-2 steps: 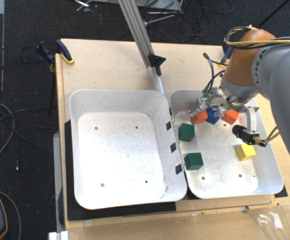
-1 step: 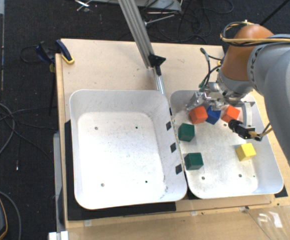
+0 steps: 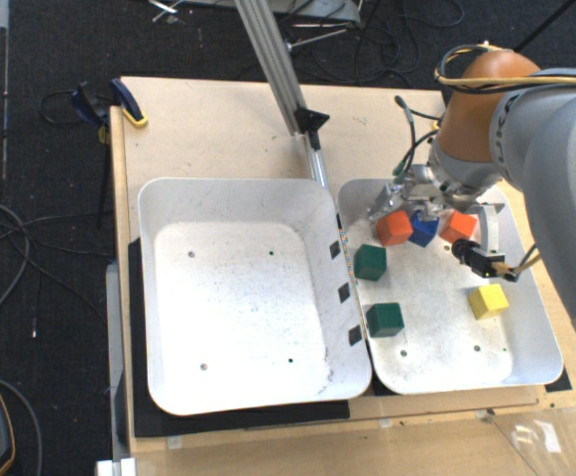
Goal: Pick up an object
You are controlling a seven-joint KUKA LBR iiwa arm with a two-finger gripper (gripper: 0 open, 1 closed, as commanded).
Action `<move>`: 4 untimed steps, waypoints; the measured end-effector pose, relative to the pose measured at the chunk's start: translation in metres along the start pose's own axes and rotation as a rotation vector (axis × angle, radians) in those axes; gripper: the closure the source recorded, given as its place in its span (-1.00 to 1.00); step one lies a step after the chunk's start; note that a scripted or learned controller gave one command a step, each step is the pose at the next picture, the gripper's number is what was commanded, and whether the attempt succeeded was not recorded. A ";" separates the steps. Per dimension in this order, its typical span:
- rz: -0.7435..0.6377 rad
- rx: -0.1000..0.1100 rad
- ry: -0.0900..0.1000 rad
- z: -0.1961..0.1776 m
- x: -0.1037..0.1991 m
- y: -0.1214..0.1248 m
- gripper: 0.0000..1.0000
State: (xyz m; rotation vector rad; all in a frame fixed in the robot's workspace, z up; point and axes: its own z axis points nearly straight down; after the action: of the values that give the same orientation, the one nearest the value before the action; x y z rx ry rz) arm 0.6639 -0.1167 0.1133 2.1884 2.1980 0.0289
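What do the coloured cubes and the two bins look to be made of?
Cubes, e.g. the green cube and yellow cube: solid colour, matte, crisp edges; likely painted wood or foam, can't tell which. Left bin and right bin: thin white moulded plastic, rounded rims, slight sheen, speckled with scuffs.

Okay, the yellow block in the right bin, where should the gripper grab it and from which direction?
Take the yellow block from straight above, fingers closing on two opposite flat side faces. It sits alone on the right bin floor, turned slightly askew, so the wrist likely needs rotating to match its edges. Open floor around it leaves room for both fingers.
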 end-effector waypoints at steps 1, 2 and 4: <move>-0.001 -0.003 0.012 -0.001 0.006 0.002 1.00; -0.002 -0.003 0.012 -0.001 0.006 0.002 1.00; -0.003 0.000 0.011 0.000 0.006 0.001 -1.00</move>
State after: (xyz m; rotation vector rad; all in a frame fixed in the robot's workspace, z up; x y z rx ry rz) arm 0.6649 -0.1110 0.1135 2.1901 2.2074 0.0402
